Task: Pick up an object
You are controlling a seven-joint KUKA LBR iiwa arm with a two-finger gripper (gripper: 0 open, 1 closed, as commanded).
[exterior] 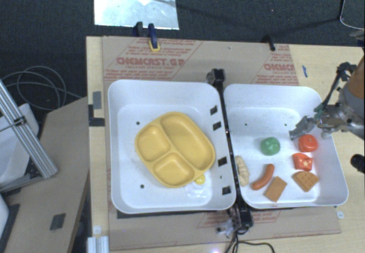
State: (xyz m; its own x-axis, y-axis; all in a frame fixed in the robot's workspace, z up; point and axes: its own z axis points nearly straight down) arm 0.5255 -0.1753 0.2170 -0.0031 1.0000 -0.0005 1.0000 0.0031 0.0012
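Grey two-finger claw [302, 127] hovering over right shallow white bin [279, 103], opening unclear | round orange-red toy tomato [308, 143] sitting just below | risk: red chunk [303, 161] crowding it, fingers nudging tomato aside

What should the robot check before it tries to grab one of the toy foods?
1. Targets present: green ball, tomato, sausage and waffle lie in the right bin. Ok.
2. Gripper over the right bin, near the tomato. Ok.
3. Gripper carrying nothing: no food seen in it. Ok.
4. Jaws open or shut: cannot tell.
5. Room around the target: the green ball sits apart from the rest, ok; the tomato nearly touches the red piece, not ok.
6. Yellow tray sits in the left bin, out of the way. Ok.
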